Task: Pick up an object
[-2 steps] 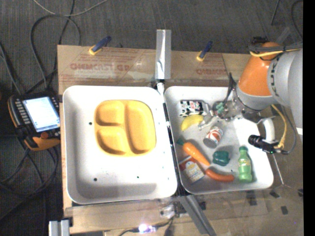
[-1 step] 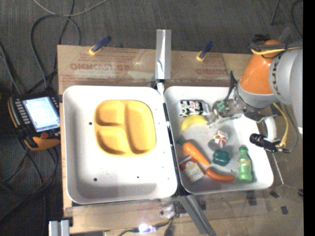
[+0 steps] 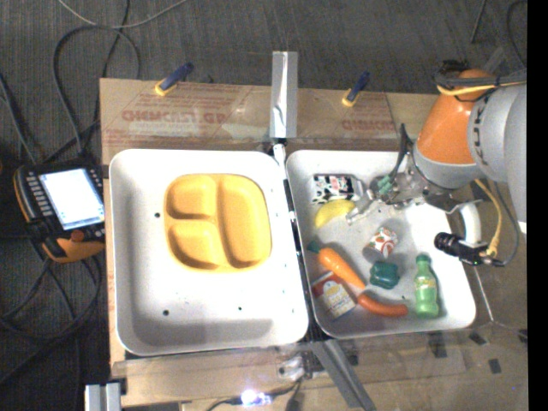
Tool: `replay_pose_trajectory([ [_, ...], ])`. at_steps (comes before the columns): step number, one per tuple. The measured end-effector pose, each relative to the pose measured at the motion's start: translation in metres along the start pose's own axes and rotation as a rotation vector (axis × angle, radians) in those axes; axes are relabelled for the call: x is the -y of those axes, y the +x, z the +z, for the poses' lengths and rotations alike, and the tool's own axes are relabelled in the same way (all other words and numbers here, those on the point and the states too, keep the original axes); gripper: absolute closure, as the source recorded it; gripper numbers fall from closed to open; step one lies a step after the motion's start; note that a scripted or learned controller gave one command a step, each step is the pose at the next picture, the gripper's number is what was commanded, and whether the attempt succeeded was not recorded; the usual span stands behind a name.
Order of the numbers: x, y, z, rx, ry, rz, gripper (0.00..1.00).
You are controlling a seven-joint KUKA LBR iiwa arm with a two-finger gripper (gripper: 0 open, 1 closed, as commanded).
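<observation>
My gripper [image 3: 370, 200] hangs low over the upper middle of the right bin [image 3: 462, 315], open with nothing between its fingers. Just left of it lie a yellow banana [image 3: 333, 214] and a black-and-white carton [image 3: 332, 187]. Below the gripper sits a small red-and-white object [image 3: 384, 243]. Lower in the bin are an orange carrot [image 3: 339, 265], a teal block [image 3: 384, 274], a green bottle [image 3: 425, 288], a red sausage-shaped piece [image 3: 383, 306] and a small packet [image 3: 336, 299].
The left bin [image 3: 137, 315] holds a yellow divided tray [image 3: 218, 221]. A metal post [image 3: 283, 92] stands behind the wall between the bins. A black cable fitting [image 3: 458, 247] reaches over the right bin's right side.
</observation>
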State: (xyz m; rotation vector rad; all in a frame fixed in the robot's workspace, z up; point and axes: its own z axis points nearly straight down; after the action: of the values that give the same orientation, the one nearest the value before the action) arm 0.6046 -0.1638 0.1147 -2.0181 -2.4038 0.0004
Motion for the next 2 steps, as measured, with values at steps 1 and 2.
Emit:
replay_pose_trajectory([
  [1,0.038,0.007,0.012,0.000,0.001,0.084,0.00],
  [2,0.047,-0.008,0.025,0.004,-0.011,0.010,0.00],
])
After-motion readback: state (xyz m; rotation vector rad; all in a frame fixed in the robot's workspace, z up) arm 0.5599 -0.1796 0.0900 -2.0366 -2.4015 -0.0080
